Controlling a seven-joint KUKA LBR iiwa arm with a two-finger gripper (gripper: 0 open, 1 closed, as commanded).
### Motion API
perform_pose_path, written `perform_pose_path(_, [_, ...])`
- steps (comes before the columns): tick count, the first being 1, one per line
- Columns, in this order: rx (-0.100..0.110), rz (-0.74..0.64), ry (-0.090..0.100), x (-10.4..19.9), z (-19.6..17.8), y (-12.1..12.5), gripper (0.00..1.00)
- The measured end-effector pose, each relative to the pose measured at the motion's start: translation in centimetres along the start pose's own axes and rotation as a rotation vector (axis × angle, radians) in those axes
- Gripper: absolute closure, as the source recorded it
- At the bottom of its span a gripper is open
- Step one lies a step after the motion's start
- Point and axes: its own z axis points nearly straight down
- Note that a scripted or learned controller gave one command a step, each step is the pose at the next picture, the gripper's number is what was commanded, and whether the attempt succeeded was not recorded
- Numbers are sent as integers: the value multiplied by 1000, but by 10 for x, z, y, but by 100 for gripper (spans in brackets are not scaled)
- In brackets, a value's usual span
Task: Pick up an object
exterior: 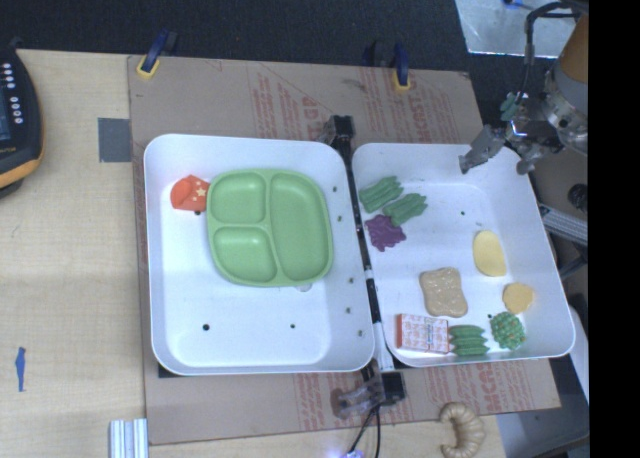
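Reaching in from the right, arm cut off by frame edge; gripper (pixel 500 154) hovers over right bin's (pixel 470 231) far rim, fingers spread, nothing between. Two bins. Left bin (pixel 250 331): one green divided plate (pixel 270 226), one red piece (pixel 189 193) partly hidden behind it. Right bin: roughly nine small food toys, including toast (pixel 443 292), purple grapes (pixel 385 233).

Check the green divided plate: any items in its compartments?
Empty. All three compartments of the green plate show bare; the red piece lies outside it.

Grey tool (pixel 497 151) with dark fingers, teal fittings, black cable
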Motion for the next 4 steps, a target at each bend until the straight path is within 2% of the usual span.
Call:
perform_pose_path(1, [11,6,2,-27,39,-95,0])
perform_pose_path(2, [7,-3,4,2,128,-72,0])
perform_pose_path(3, [7,0,4,31,165,-104,0])
perform_pose_path(4, [3,-1,0,29,153,-102,100])
